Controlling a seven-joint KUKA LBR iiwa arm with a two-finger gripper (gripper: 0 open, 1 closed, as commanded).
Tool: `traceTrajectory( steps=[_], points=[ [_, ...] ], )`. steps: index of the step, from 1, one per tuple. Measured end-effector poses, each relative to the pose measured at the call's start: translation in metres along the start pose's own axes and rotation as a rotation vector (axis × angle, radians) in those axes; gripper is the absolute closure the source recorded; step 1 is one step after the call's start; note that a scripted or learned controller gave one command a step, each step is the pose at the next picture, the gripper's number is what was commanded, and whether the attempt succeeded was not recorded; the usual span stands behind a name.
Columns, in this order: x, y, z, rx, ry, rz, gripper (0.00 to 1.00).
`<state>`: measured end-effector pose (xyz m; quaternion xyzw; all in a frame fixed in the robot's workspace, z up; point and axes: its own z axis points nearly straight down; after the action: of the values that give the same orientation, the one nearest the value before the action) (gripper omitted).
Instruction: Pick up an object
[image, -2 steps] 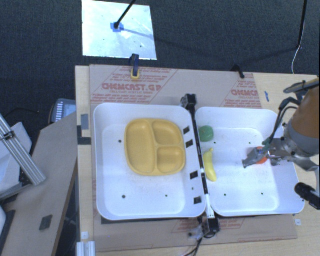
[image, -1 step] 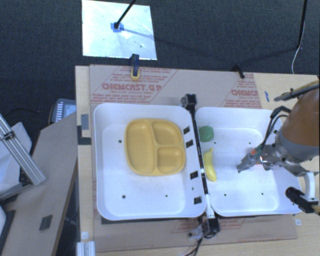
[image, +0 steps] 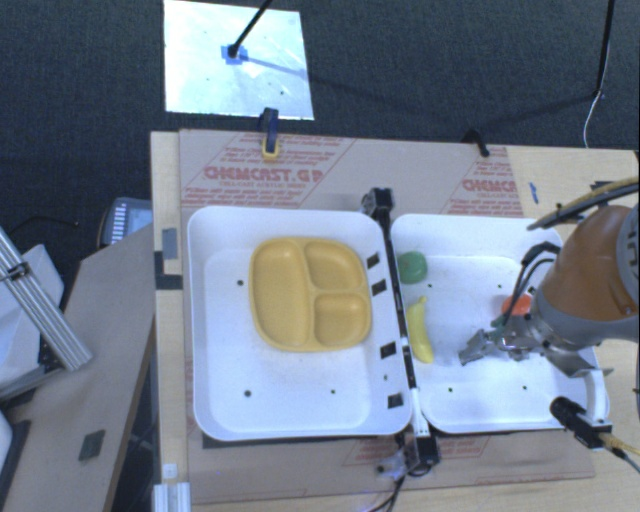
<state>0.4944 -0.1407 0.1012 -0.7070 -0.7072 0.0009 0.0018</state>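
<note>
Camera view, left to right: a yellow divided plate (image: 308, 293) fills the middle of the left bin (image: 225, 400). In the right bin (image: 480, 410), a green ball (image: 412, 266) sits at eleven o'clock with a yellow banana (image: 421, 332) just below it at nine. My gripper (image: 478, 348) hangs over the bin's centre, and whether my jaws are spread I cannot tell. An orange object (image: 517, 303) peeks out at one o'clock from it.

Arm (image: 600, 270): orange band, grey wrist section below, black cables looped alongside. Hand (image: 478, 350): grey metal, right of frame.
</note>
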Motion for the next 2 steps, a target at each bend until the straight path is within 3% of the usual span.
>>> traceTrajectory(
  steps=[1, 2],
  points=[
    [0.0, 0.0, 0.018, -0.003, -0.001, 0.0, 0.0],
    [0.0, 0.001, 0.006, -0.006, -0.001, 0.0, 1.0]
  ],
)
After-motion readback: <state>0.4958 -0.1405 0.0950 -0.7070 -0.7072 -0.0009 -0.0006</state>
